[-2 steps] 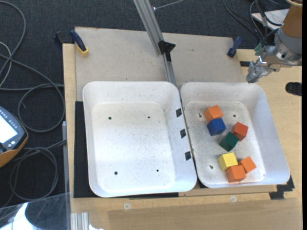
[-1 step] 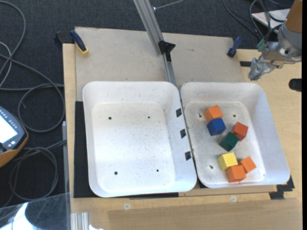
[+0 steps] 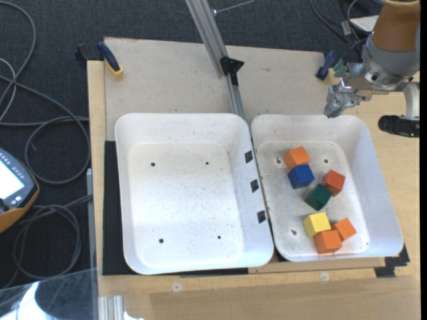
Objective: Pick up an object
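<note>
With the gripper [image 3: 335,107] above the right bin's [image 3: 373,149] far rim, finger state indeterminate, the arm should descend vertically onto the orange block [image 3: 297,156], the most isolated of the clustered blocks.

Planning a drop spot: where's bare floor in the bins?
Left bin: whole floor bare. Right bin: bare strip along its left wall and the near-left corner. Crowded down the right-centre, orange block to yellow block. Gripper hovers at the far rim.
</note>
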Robot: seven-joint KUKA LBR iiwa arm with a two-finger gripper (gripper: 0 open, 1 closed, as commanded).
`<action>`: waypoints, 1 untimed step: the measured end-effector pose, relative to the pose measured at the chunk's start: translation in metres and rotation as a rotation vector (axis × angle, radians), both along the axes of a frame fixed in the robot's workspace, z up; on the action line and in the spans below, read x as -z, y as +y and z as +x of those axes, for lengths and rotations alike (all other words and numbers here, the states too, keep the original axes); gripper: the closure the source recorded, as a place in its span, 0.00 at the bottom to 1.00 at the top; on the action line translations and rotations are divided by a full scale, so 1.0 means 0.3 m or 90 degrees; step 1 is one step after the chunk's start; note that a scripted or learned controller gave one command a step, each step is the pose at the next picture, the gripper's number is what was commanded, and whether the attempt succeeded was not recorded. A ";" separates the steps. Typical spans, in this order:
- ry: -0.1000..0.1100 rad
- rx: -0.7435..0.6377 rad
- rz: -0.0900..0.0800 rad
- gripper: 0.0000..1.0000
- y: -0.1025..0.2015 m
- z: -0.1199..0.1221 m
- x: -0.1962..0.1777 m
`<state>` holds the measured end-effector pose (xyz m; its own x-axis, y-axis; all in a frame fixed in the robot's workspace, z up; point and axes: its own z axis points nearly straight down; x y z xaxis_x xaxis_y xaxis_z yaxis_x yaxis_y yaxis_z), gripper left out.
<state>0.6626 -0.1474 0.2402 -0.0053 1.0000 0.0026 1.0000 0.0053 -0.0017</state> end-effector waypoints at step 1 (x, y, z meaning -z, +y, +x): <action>-0.001 -0.001 0.000 1.00 0.164 -0.010 -0.034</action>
